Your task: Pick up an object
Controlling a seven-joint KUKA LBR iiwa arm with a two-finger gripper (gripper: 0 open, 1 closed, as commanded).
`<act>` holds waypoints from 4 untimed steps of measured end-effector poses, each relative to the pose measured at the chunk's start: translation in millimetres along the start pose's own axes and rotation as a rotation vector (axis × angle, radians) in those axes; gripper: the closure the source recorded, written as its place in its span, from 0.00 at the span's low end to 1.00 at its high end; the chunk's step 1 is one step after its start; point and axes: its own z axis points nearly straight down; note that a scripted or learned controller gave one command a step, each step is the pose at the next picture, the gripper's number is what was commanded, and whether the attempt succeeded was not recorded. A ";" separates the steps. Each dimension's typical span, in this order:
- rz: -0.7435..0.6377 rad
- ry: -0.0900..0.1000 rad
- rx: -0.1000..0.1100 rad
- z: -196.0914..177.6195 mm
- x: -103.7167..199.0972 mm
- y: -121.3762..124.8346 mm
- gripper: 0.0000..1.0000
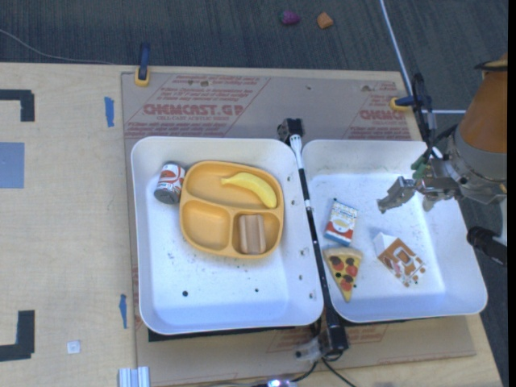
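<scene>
A single fixed camera looked down on the worktop (72,216) at a slant from above its near edge, facing the far edge and the dark floor (201,14) beyond. It stood far enough back to take in both white bins (226,305) whole.

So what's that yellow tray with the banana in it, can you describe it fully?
The yellow plastic-looking divided plate lies flat in the left white bin, toward its upper half. It is rounded, with three compartments: a wide top one holding a yellow banana, a bare lower-left one, and a lower-right one holding a brownish sausage-like piece. A small crushed red and white can lies against its left rim.
</scene>
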 end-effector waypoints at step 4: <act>0.006 -0.019 -0.028 122.1 16.1 -50.3 0.00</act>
